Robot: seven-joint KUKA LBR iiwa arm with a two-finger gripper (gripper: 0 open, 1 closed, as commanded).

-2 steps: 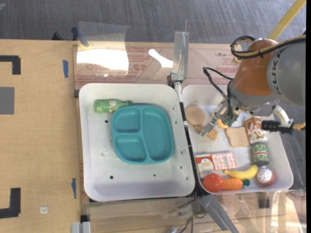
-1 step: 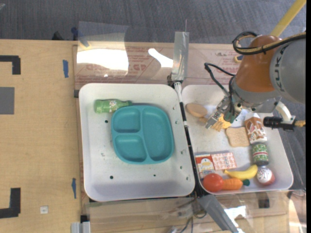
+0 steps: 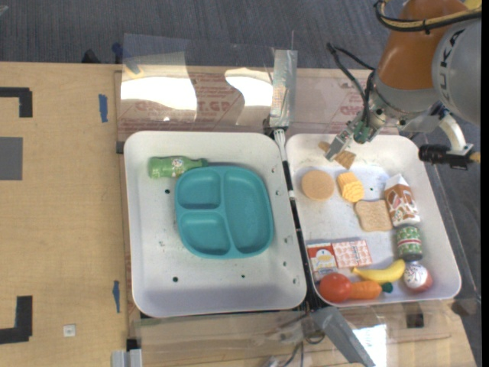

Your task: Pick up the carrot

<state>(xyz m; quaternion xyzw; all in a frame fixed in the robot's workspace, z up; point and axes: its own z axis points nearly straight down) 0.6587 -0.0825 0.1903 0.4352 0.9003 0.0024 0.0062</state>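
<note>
2 bins (image 3: pixel 145 228), 1 carrot (image 3: pixel 365 290), 1 banana (image 3: pixel 380 271)

Teal tray (image 3: pixel 225 209) – matt plastic, bench (image 3: pixel 57 205) – cardboard-like

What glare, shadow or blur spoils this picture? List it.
Camera view: strong white glare on the clear panel behind the left bin; soft shadow beneath the teal tray; gripper slightly blurred; carrot evenly lit, fairly sharp.

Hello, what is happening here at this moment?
A robot arm reaches in over the right bin, its gripper low near the far edge, beside a small brown item. The carrot lies untouched at the near edge, between a tomato and a banana.
</note>
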